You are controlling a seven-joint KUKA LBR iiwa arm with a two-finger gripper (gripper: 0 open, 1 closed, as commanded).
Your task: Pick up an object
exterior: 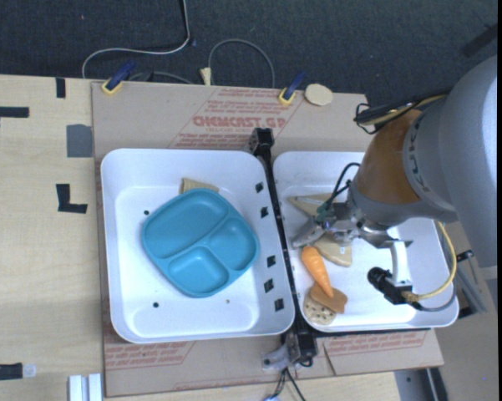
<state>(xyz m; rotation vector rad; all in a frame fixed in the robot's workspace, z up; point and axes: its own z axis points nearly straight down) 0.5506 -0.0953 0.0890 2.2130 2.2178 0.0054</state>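
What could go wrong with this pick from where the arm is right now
1. The toy carrot, a cracker and pale food pieces lie crowded together in the right bin, so the pincer may nudge neighbours or catch two.
2. The pincer works close to the divider between the bins, so it might bump it.

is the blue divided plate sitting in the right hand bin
No, the blue plate lies in the left bin.

Tan piece mostly hidden under blue tray
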